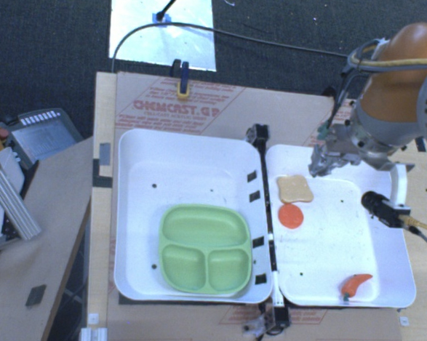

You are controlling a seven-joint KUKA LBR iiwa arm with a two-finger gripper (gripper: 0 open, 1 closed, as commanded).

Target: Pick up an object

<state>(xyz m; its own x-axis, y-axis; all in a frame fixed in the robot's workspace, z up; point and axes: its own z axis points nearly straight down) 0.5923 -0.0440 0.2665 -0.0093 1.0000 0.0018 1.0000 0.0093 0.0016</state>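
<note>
Overhead, two white bins (200, 147) on cardboard-topped bench (225, 105); pincer (322, 165) state unclear.

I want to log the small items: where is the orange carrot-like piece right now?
The orange carrot-like piece lies in the right bin, near its front right corner, well apart from the red disc and toast slice.
</note>
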